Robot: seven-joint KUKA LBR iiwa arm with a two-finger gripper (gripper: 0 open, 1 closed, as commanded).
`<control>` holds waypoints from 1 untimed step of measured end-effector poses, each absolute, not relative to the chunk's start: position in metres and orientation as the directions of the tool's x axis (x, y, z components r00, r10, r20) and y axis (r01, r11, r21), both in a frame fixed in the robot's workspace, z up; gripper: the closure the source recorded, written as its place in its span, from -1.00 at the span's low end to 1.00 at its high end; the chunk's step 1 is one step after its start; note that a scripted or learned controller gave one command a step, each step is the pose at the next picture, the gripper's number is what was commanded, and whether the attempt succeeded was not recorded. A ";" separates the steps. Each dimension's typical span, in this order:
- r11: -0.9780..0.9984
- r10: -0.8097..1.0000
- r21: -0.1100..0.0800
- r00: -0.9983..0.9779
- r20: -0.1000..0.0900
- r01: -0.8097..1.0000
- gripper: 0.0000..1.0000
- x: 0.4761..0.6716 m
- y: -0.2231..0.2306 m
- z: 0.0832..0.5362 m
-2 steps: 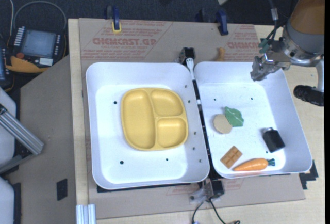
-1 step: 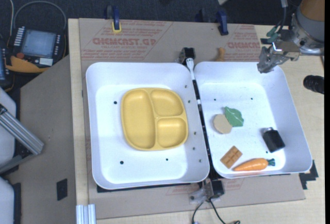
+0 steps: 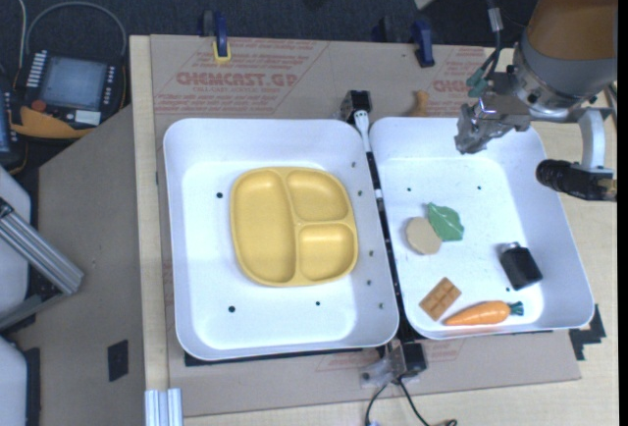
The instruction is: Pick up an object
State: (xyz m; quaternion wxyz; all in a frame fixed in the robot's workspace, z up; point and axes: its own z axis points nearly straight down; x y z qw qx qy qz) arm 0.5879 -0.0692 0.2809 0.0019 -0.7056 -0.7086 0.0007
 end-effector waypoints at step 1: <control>0.006 1.000 -0.003 -0.006 0.002 1.000 1.00 0.592 -0.009 0.269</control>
